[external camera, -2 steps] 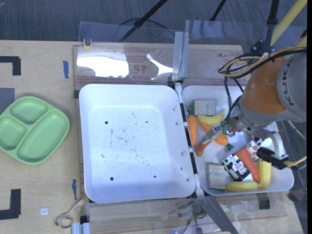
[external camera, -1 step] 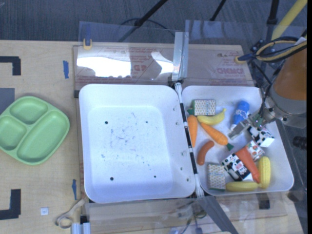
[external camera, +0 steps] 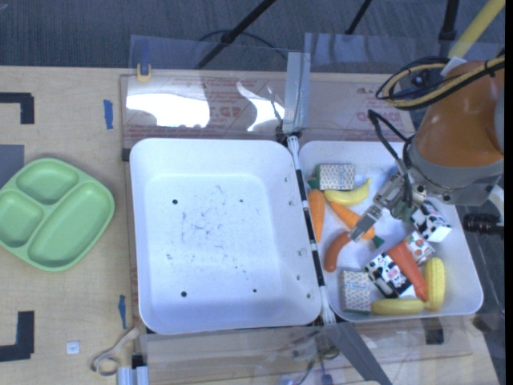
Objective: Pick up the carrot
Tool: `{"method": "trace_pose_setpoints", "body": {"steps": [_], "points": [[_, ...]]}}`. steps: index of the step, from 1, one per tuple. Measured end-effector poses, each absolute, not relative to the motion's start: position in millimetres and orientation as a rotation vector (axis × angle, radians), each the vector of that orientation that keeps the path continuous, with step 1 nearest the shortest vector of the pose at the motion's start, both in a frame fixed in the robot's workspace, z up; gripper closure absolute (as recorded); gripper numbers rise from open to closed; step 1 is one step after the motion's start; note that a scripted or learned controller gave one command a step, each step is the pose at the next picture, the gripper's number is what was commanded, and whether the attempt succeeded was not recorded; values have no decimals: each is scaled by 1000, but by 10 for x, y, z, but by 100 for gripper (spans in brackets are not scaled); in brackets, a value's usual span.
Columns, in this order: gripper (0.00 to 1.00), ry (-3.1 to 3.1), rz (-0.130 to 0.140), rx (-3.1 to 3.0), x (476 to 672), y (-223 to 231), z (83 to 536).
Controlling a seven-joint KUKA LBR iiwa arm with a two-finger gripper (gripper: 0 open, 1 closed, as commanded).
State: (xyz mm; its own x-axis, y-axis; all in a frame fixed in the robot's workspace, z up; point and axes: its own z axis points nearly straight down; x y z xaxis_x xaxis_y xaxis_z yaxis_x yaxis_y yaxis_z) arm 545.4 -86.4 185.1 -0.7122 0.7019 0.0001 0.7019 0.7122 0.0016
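Note:
Several orange carrot-like pieces lie in the right bin. One long carrot rests along the bin's left wall. A second carrot lies just below a banana, and a third, redder carrot curves below it. Another red-orange piece sits lower right. My gripper reaches down from the orange-banded wrist into the middle of this bin. Its tip is just right of the second and third carrots, close to or touching them. The wrist hides part of the bin's upper right.
The left bin stands beside the right one. A green divided plate lies far left on the bench. The right bin also holds a yellow banana, a second banana, corn, cow-patterned boxes and a foil-wrapped block.

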Motion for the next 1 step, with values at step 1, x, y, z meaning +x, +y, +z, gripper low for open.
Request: {"method": "trace_pose_setpoints", "body": {"steps": [1], "points": [[0,2935,8,1069,5771,-1199,1025]]}}
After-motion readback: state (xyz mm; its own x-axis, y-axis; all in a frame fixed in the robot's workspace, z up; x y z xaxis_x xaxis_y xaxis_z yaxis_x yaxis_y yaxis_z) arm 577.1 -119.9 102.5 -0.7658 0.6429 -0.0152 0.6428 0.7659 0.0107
